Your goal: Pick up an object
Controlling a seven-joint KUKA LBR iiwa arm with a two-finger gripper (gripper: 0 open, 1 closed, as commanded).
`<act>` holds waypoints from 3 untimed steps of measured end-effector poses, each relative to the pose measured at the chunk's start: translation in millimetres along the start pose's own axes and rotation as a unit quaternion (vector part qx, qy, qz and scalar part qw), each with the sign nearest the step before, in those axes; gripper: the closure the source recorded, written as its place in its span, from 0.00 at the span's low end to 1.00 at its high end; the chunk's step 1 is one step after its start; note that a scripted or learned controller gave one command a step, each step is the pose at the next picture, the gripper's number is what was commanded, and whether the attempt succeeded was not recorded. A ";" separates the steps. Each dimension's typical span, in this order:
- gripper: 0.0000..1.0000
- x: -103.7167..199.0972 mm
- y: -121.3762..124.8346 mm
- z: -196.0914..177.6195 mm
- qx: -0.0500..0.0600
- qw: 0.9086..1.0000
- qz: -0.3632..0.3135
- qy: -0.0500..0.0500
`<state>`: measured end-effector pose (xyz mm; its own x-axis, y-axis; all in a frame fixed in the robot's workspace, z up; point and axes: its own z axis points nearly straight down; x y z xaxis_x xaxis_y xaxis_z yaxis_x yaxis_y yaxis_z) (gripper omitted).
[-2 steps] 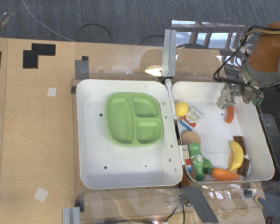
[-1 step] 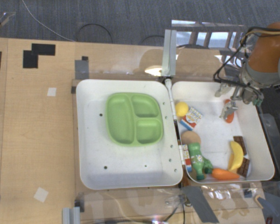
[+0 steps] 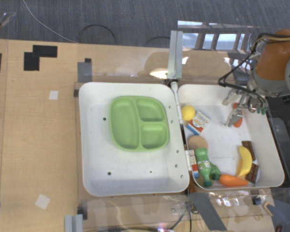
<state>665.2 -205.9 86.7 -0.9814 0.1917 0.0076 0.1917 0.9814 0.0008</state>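
**Asker:** Where is the tool, and what does it hold?

**Describer:** The tool [image 3: 235,111] hangs over the right bin [image 3: 217,94], its far right part. A small orange-red object [image 3: 237,122] sits just at its fingertips; whether the fingers grip it cannot be told.

**Asker:** What might go wrong?

**Describer:** Probably a slip: the object looks small and may drop on lifting. The banana [image 3: 244,161], nearer the bin's front, and the yellow ball [image 3: 187,112], toward its left wall, lie apart from it.
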 end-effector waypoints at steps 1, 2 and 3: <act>1.00 -5.4 2.2 -13.1 0.001 1.000 -0.002 -0.013; 1.00 30.7 45.7 -149.3 -0.001 0.998 0.056 -0.014; 0.00 33.1 43.8 -141.7 0.000 0.998 0.057 -0.008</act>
<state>642.1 -156.9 228.7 -0.9534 0.3017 -0.0083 0.3017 0.9534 0.0017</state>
